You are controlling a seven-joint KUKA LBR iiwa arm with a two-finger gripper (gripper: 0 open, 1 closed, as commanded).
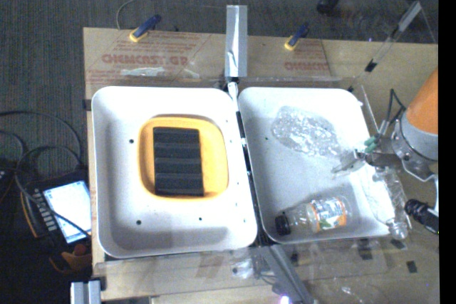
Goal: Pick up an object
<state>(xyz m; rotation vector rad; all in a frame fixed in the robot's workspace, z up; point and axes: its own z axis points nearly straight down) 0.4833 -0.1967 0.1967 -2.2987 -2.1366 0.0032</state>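
My gripper (354, 159) reaches in from the right over the right bin (299, 203), near its right wall. It hangs just right of a crumpled clear plastic wrap (305, 130) in the upper middle of that bin. A clear bottle with an orange label and dark cap (316, 214) lies on its side along the bin's front edge, below the gripper. In the left bin (117, 174) sits a yellow tray holding a black ribbed block (178, 159). Nothing can be seen held in the gripper.
A metal post (235, 46) stands at the back between the two bins. Blue and yellow clamps (145, 27) hold the board behind them. A clear plastic panel (388, 196) runs along the right bin's right side. Cables and a device lie on the floor at left.
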